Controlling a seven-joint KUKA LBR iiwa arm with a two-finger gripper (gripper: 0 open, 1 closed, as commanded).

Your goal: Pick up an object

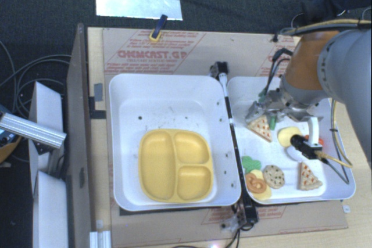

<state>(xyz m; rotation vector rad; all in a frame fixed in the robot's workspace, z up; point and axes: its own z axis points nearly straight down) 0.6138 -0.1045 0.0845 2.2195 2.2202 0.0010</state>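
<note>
My gripper (260, 113) hangs low over the upper left part of the right bin (244, 90). Its metal fingers reach down to a pizza slice (262, 128) that lies just below them. Nothing shows between the fingers. Other toy foods lie in the same bin: a yellow round piece (287, 137), a second pizza slice (307, 177), a chocolate-chip cookie (272, 176), a tomato slice (255, 183) on a yellow piece, and a green leafy piece (250, 163).
The left bin (128, 96) holds a yellow divided tray (174, 164). A black clip strip (228, 113) joins the two bins. The arm's grey and orange body (325, 67) covers the right bin's upper right corner.
</note>
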